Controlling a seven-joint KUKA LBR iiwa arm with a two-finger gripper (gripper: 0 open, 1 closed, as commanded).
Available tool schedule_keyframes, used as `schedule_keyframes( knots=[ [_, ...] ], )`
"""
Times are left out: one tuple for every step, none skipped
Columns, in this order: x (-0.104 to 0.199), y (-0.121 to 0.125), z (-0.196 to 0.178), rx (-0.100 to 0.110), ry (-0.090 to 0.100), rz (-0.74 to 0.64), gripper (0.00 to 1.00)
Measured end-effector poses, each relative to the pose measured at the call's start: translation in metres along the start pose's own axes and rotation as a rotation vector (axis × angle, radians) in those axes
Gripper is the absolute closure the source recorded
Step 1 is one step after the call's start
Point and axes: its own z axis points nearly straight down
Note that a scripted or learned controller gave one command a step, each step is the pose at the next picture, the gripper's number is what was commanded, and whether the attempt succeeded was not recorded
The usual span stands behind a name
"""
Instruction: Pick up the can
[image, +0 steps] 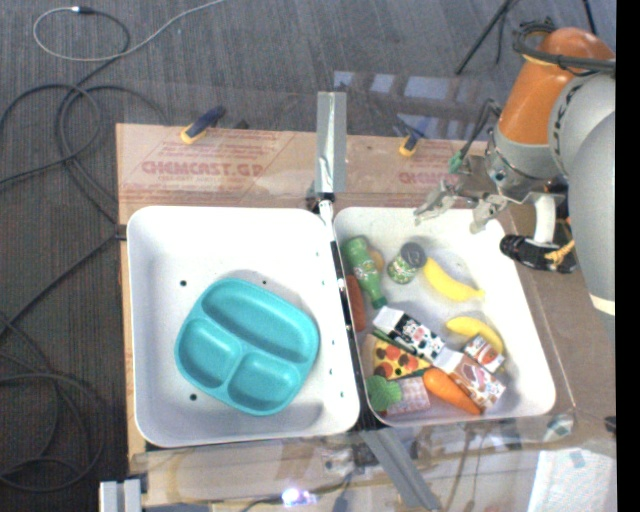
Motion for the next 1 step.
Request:
schedule_keyframes(
  knots=[
    [-0.0168, 0.0037, 0.1038, -0.007, -0.001, 0.018, 0.00]
  ],
)
